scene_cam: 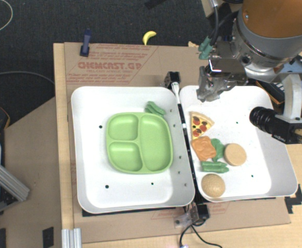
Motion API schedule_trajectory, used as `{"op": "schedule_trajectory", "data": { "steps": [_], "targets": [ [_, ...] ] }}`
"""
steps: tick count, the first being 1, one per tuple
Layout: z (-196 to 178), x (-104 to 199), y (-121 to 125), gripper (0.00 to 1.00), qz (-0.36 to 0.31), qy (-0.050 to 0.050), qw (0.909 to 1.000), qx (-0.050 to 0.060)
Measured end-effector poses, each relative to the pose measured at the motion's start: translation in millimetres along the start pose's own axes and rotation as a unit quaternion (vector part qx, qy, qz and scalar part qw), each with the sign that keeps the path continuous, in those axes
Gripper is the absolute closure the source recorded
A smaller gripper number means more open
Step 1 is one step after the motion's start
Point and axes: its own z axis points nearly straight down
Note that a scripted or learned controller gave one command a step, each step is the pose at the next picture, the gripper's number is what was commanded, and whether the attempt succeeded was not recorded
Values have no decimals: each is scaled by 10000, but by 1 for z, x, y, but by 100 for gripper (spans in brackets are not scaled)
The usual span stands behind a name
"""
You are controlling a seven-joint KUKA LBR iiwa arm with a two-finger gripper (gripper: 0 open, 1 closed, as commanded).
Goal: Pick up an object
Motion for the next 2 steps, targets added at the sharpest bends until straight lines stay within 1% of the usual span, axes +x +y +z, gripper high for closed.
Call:
{"op": "schedule_trajectory", "data": {
  "steps": [1, 2],
  "targets": [
    [110, -37, -2, 100, 31, -16, 10000, 86],
    [41, 16, 0, 100, -22, 17, 10000, -24]
  ]
}}
